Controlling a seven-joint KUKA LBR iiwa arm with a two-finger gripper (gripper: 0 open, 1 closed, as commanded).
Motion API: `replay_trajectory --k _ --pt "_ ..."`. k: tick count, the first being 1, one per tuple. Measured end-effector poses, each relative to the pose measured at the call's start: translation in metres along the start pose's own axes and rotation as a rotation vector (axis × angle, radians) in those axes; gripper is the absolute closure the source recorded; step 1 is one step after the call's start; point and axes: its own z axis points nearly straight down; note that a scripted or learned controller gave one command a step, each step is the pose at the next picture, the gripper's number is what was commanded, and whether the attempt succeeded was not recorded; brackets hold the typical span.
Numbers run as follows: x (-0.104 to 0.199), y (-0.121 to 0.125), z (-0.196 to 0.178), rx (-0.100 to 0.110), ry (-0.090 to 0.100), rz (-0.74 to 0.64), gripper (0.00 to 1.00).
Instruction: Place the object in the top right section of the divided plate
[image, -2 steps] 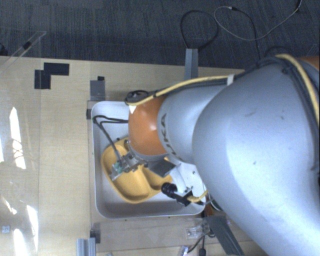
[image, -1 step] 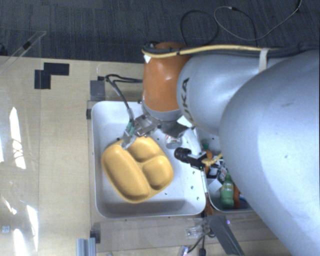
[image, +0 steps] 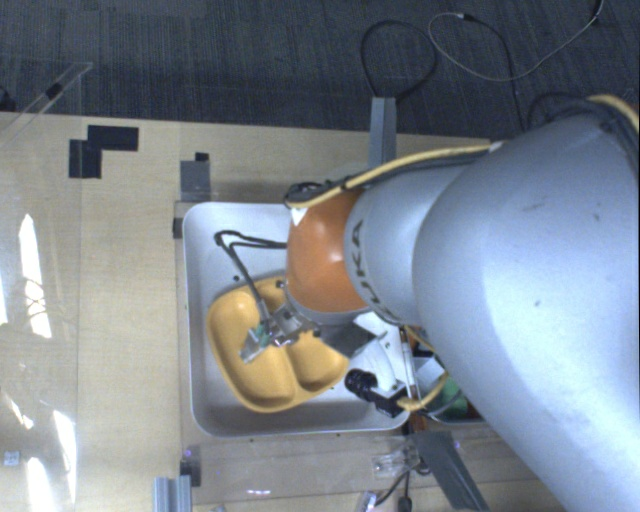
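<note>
Pale wooden bench (image: 110, 330) bearing a shallow white bin (image: 200, 400), black tape marks (image: 100, 147) near its far edge.

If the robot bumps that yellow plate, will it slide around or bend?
The yellow divided plate looks like hard moulded plastic with raised walls, so it probably stays stiff, not floppy. It lies flat on the smooth floor of the white bin, so a bump would likely make it slide, not tip. It seems thin and shallow, so probably light.
</note>
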Motion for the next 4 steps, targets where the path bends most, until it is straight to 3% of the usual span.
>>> replay_trajectory --k 1,2,3,4 --pt "0.013 0.025 -0.001 0.017 0.005 -0.001 0.00" --pt "-0.027 0.107 -0.085 0.022 0.002 0.048 0.00" --pt "-0.058 0.133 0.014 0.044 0.018 -0.004 0.00" --pt "-0.020 0.076 0.005 0.001 0.000 -0.150 0.00"
